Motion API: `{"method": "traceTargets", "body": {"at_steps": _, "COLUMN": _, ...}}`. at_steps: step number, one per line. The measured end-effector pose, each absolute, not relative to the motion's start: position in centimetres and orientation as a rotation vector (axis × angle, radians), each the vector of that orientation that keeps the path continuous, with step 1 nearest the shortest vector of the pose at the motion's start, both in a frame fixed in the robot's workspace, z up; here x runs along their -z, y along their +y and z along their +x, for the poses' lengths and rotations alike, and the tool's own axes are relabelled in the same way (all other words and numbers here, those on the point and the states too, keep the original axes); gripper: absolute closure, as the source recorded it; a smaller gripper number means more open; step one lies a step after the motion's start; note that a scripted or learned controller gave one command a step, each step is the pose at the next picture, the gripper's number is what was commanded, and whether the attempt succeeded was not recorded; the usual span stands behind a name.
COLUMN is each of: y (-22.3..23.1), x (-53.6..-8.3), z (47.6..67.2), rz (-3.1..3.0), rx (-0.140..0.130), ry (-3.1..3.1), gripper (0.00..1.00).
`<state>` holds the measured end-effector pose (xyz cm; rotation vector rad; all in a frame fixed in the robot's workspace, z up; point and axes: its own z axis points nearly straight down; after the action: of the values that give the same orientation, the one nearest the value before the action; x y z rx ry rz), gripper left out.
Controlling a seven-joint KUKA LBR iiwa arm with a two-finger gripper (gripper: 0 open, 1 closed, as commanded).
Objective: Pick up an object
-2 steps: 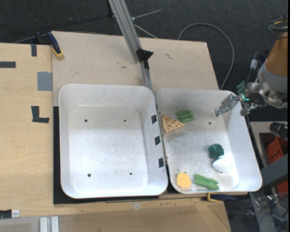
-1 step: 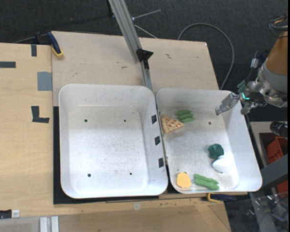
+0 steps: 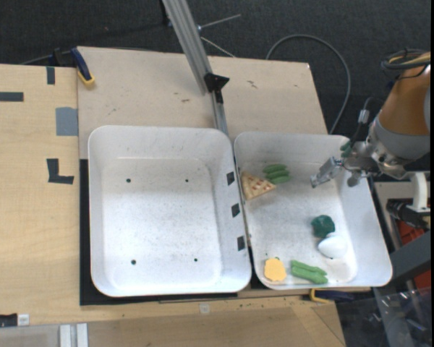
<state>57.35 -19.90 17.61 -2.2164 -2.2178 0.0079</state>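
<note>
The right bin [image 3: 369, 226] holds several small objects. A light green piece [image 3: 276, 172] lies beside a tan waffle-patterned wedge [image 3: 257, 186] near its left wall. Lower right, a dark green round piece [image 3: 322, 225] sits against a white lump [image 3: 333, 246]. Along the front wall are a yellow piece [image 3: 275, 270] and a long green piece [image 3: 308, 271]. My gripper [image 3: 336, 177] hangs over the bin's upper right part, open, with nothing between its fingers. It is well right of the light green piece and above the dark green one.
The left bin [image 3: 101, 194] stands beside the right one, and black clips mark the shared wall. A metal pole [image 3: 192, 38] slants in from the top. The arm's orange band [image 3: 405, 107] is at the right edge.
</note>
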Motion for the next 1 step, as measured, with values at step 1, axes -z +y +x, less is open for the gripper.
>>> {"method": "traceTargets", "body": {"at_steps": 1, "y": -20.16, "x": -12.78, "z": 58.00, "rz": -2.217, "rx": -0.006, "ry": -2.220, "gripper": 0.00}}
